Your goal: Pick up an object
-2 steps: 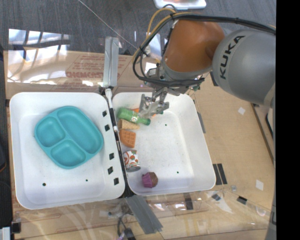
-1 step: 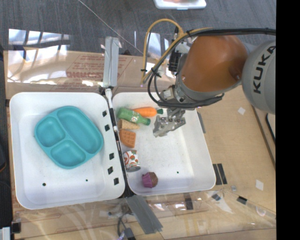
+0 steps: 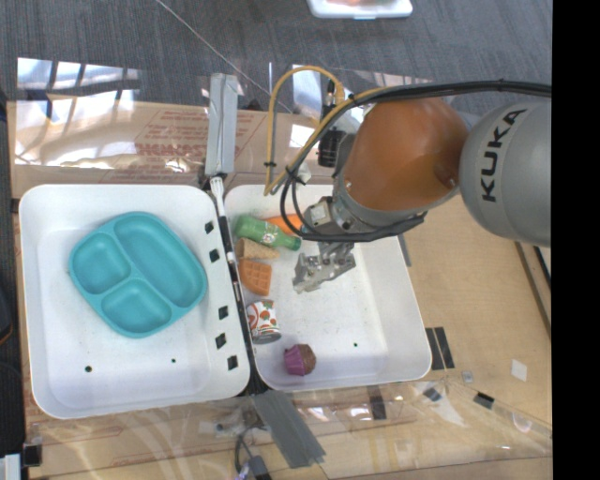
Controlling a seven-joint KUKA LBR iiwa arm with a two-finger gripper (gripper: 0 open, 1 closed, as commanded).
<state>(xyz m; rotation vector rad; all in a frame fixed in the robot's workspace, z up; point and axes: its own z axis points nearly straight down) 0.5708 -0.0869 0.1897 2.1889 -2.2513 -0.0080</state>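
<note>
Right bin (image 3: 398, 309): hand (image 3: 319, 270) perhaps mid-floor.

dark grey carpet floor (image 3: 112, 28) beyond bench; brown cardboard sheet (image 3: 169, 141) under clear reflective plastic cover.

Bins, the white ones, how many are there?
2. The left bin holds a teal divided plate. The right bin holds the small toys, with the arm above it. The arm may hide some of what lies in it.

Purple object (image 3: 299, 359) lies near the right bin's (image 3: 394, 352) front wall.
</note>
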